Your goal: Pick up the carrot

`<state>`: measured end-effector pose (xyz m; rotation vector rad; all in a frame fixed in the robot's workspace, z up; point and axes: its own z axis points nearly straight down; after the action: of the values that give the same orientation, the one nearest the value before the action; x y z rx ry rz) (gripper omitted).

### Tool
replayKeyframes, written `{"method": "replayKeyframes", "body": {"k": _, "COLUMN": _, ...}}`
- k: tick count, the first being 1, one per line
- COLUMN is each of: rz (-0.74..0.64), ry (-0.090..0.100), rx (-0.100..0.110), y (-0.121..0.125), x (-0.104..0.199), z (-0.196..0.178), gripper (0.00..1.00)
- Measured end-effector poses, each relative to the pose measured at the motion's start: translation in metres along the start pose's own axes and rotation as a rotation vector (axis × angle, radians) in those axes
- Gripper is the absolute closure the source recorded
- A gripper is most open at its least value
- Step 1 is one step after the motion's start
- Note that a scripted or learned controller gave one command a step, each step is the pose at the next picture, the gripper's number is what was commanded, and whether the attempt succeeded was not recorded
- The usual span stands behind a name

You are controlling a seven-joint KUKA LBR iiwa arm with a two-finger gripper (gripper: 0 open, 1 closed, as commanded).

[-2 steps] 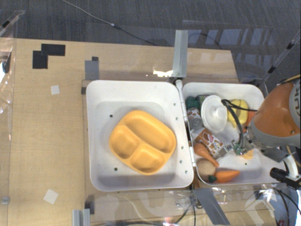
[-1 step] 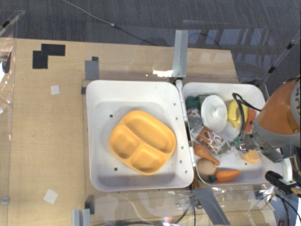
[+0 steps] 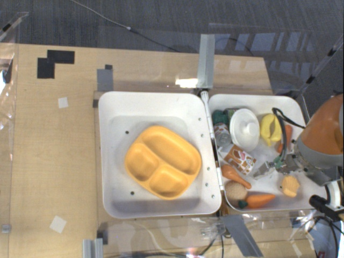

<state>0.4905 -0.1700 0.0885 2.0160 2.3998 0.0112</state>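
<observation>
The carrot [image 3: 260,200], orange with a dark green top, lies flat along the front wall of the right bin [image 3: 301,109], with its green end pointing left. My gripper [image 3: 270,167] reaches in from the right and sits above the bin floor, a little behind and to the right of the carrot and apart from it. Its grey fingers [image 3: 262,171] point left and stand open, with nothing between them. The orange band of the arm [image 3: 325,125] rises at the right edge.
Around the carrot lie a tan ball [image 3: 235,190], an orange stick-shaped toy [image 3: 235,175], a printed packet [image 3: 240,159] and a small yellow block [image 3: 290,186]. A white bowl [image 3: 244,128] and a yellow item [image 3: 270,129] sit further back. The left bin [image 3: 115,112] holds a yellow divided plate [image 3: 163,161].
</observation>
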Motion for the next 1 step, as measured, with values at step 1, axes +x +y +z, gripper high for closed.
{"method": "replayKeyframes", "body": {"k": 1, "rz": -0.030, "ry": -0.006, "rx": -0.002, "y": 0.0010, "x": 0.0036, "z": -0.0004, "gripper": 0.00}}
